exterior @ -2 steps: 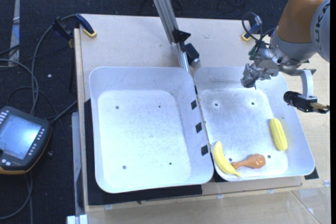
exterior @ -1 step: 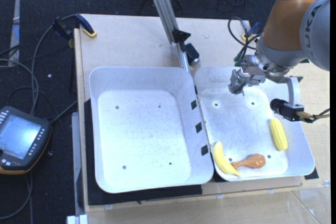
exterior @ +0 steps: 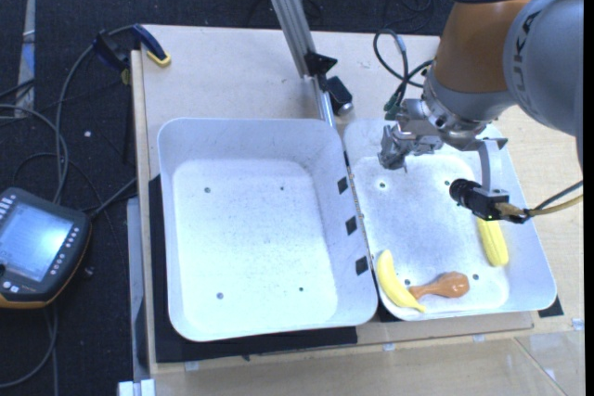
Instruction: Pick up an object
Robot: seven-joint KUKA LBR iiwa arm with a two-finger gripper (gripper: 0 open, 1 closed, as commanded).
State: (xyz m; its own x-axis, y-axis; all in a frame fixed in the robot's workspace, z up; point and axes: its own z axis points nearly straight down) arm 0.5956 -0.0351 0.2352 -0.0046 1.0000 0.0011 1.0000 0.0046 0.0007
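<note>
Looking from the near edge of the right bin (exterior: 534, 287), I see three things lying at its front: a yellow banana (exterior: 395, 285) close against the wall by the left bin (exterior: 176, 227), a brown drumstick-shaped toy (exterior: 443, 287) just beside it — they seem to touch at the thin end — and a yellow corn cob (exterior: 493, 241) near the right wall. Any of them can serve as the object to pick. Farther back, my gripper (exterior: 393, 149) hangs over the rear left part of this bin, well apart from all three, and nothing is between its fingers; if they are apart or together I cannot tell from this angle.

The risk I judge is this: the banana lies so close to the wall that one finger may strike the rim, and its curved, smooth skin could slip out. The drumstick beside it may be pushed away during the closing.
</note>
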